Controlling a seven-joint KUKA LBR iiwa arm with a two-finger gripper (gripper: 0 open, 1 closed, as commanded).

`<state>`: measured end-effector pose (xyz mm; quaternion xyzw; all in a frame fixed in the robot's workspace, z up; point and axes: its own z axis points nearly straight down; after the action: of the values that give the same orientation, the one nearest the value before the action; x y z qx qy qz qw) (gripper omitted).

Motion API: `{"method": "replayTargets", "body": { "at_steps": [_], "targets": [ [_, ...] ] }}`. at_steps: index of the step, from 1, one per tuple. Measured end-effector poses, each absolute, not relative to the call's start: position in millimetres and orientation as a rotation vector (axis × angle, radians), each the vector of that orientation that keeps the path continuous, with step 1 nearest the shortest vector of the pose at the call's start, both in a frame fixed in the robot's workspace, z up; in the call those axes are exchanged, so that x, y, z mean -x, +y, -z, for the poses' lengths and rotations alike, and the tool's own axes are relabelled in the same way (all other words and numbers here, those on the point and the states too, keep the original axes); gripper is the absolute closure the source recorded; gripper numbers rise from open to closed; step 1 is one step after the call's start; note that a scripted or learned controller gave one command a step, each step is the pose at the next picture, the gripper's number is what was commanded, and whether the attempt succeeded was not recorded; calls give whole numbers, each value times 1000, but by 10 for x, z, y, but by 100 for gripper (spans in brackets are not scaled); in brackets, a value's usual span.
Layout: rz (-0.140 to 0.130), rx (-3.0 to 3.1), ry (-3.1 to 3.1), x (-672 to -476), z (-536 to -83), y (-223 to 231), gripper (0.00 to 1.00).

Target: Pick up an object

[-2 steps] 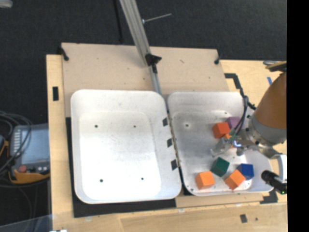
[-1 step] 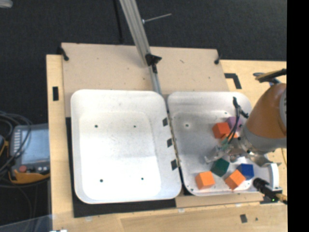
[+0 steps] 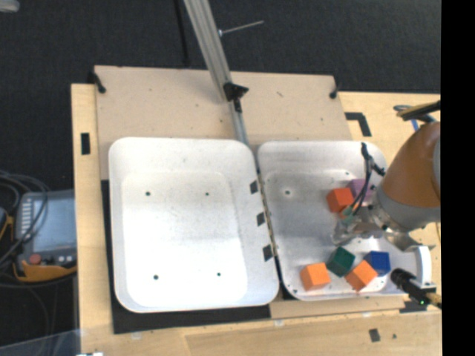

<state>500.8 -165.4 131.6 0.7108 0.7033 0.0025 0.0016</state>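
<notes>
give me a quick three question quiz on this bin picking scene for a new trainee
1. True or false: the blocks lie in the right bin.
2. How many orange blocks are there? A) one B) three C) five
3. Which block lies between the orange block at the bin's near edge and the blue block?

Key: 1 true. 2 B, counting also the orange blocks at and. 3 the green block.

A tan wooden bench (image 3: 185,110) stands on dark carpet (image 3: 312,28).
</notes>
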Motion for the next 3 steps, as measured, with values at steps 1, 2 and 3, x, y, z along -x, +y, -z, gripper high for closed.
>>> {"method": "replayTargets", "body": {
  "at_steps": [1, 2, 3],
  "targets": [
    [-7, -2211, 2222, -5044, -1915, -1579, 100],
    [-6, -2211, 2224, -5063, -2268, -1586, 100],
    [-4, -2211, 2230, -5265, -2389, -1122, 100]
  ]
}}
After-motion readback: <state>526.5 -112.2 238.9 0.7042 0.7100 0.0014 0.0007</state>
